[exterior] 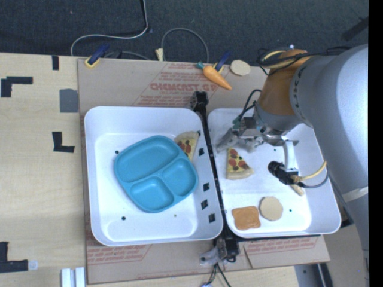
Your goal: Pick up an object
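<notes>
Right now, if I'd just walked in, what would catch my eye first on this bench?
Probably the bright blue divided plate lying in the left bin. Next, the big grey arm reaching in from the right, its gripper just above a toy pizza slice in the right bin.

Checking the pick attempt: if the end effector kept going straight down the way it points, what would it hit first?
Probably the pizza slice toy in the right bin, which lies just below and beside the end effector. Depth is unclear from this slanted view, so it might land on the bin floor beside the slice.
</notes>
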Motion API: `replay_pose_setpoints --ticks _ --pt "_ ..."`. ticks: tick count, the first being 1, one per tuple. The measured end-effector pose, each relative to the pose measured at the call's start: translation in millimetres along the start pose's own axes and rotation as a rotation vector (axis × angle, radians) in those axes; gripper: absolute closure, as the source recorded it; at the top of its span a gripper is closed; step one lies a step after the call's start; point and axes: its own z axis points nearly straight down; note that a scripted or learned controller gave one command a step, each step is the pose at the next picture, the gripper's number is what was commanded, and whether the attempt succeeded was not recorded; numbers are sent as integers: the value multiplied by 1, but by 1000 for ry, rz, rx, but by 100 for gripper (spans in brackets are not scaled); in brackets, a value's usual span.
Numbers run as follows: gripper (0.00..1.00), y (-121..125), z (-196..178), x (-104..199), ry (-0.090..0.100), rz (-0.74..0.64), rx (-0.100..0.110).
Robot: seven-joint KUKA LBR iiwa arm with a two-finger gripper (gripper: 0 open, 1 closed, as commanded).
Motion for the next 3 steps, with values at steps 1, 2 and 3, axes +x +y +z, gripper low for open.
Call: replay_pose_setpoints --ticks 1,2,3 --pt "100 1 -10 -1 -1 0 1" --pt "100 -34 -101 1 2 1 0" --pt "0 -34 -95 1 2 0 6"
